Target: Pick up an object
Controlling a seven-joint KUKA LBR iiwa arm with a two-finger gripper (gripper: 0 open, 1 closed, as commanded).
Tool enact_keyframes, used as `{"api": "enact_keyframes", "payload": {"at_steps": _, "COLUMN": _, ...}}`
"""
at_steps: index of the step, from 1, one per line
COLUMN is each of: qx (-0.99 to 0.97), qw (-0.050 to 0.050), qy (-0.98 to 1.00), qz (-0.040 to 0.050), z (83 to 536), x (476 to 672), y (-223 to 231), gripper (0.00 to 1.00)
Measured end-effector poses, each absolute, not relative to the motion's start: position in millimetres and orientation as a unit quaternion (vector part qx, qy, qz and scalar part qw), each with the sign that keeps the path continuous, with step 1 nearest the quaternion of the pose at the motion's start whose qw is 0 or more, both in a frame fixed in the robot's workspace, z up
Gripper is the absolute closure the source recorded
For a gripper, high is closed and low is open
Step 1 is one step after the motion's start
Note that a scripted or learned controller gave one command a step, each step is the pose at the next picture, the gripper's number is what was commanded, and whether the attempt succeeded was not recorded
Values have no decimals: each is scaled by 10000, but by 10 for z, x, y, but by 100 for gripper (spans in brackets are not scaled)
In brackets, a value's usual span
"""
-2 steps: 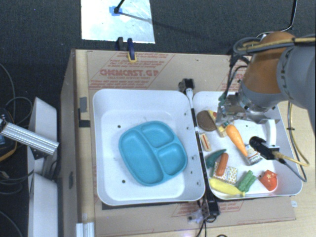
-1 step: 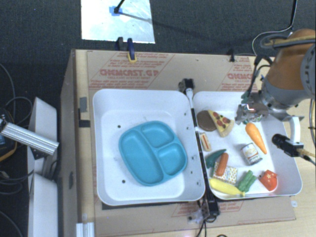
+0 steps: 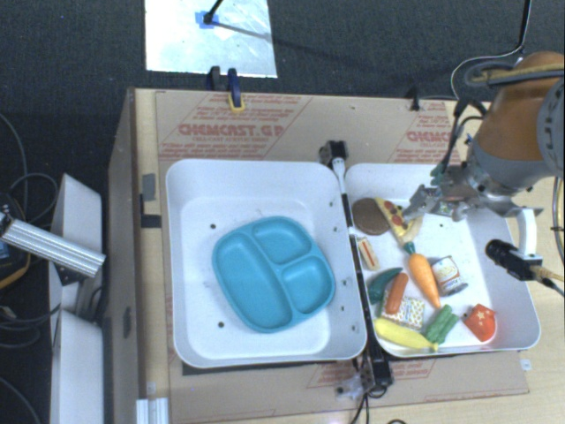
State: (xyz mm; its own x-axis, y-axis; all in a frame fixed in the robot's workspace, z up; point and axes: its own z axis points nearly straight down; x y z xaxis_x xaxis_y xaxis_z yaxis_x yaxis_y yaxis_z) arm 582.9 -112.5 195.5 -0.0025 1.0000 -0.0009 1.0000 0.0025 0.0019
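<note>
The things I may pick are all in the right bin (image 3: 521, 329), lying close together. A carrot (image 3: 424, 276) lies slanted in the middle of the heap, with a small can (image 3: 448, 275) just beside it on its right. Below them I see a yellow banana (image 3: 402, 334) along the near wall, a green pepper (image 3: 441, 323) touching its end, and a red piece (image 3: 479, 321) a little apart to the right. A round brown piece (image 3: 371, 216) sits at the far left corner of this bin, and next to it a yellow and red item (image 3: 397, 221). My gripper (image 3: 420, 199) hangs over that far part of the bin, just beside the yellow and red item; I cannot tell if my fingers are wide or narrow, the picture is too blurred there. The left bin (image 3: 194, 193) bears a blue divided plate (image 3: 272, 272).
</note>
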Motion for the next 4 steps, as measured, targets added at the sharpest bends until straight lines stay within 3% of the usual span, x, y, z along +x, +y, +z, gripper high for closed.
{"api": "enact_keyframes", "payload": {"at_steps": 1, "qx": 7069, "qw": 6, "qy": 7073, "qz": 3, "z": 849, "x": 5663, "y": -1385, "gripper": 0}}
{"api": "enact_keyframes", "payload": {"at_steps": 3, "qx": 7062, "qw": 1, "qy": 7080, "qz": 4, "z": 842, "x": 5190, "y": -1130, "gripper": 0}}
{"api": "enact_keyframes", "payload": {"at_steps": 4, "qx": 7060, "qw": 9, "qy": 7082, "qz": 13, "z": 948, "x": 5201, "y": -1133, "gripper": 100}}
